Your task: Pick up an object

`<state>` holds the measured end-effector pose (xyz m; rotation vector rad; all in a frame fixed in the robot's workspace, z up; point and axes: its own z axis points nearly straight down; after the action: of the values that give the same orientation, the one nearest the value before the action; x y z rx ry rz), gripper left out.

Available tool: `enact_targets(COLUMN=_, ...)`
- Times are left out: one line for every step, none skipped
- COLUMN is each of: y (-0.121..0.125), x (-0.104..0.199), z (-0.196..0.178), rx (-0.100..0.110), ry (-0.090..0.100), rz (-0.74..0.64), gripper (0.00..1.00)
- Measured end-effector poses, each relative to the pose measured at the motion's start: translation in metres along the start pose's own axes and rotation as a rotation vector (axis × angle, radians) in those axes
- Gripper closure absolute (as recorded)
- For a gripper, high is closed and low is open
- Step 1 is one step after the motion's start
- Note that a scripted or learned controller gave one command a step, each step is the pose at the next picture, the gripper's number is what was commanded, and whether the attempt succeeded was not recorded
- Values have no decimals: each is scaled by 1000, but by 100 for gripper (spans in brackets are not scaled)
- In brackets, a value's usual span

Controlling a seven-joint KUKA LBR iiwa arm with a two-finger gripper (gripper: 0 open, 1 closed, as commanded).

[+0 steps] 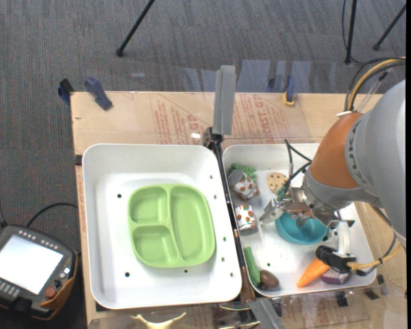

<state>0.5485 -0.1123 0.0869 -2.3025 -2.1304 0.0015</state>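
Metal tool (277,208) above teal bowl (303,232) (right bin (260,157))

Teal bowl (300,230) partly covered by gripper (282,210); finger state unreadable. Arm (370,163) cut off at right edge. Tablet (27,271) clipped at left edge. Small dark object (334,277) beside carrot (312,273) too small to identify.

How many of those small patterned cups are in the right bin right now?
2. One patterned cup lies near the bin's left wall, toward the back; the second cup sits just in front of it. The arm covers part of the bin, so another could be hidden.
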Motion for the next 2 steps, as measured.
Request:
enact_targets(y=1, x=12, z=-11, rx=7, ry=22, rz=-12, gripper=100)
enact_targets(y=0, x=9, z=-9, rx=8, ry=17, rz=-10, gripper=0)
